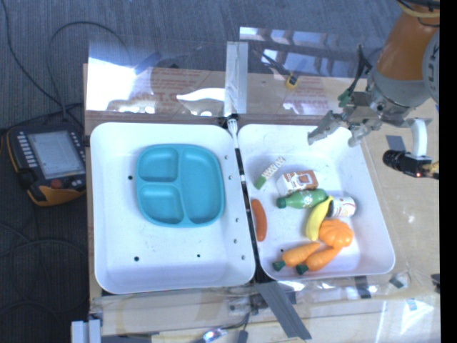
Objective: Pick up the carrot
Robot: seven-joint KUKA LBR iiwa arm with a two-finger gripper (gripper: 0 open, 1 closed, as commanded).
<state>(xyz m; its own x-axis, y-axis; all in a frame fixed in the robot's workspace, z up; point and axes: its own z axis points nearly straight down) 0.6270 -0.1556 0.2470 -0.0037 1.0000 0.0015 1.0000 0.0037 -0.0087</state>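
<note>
**Carrot at the front of the right bin**

In the right bin [371, 191], near its front wall, the carrot [300, 254] lies on its side, touching a second carrot [320, 258] and just below a banana [316, 219] and an orange [336, 233]. The gripper [334, 129] hangs over the bin's back edge, well apart, fingers spread and grasping nothing. A blue plate [178, 184] sits in the left bin [114, 263].

The arm [408, 41] is cut off by the top and right edges. A small white item [345, 207] lies partly hidden behind the banana [316, 220]; its kind is unclear.
</note>
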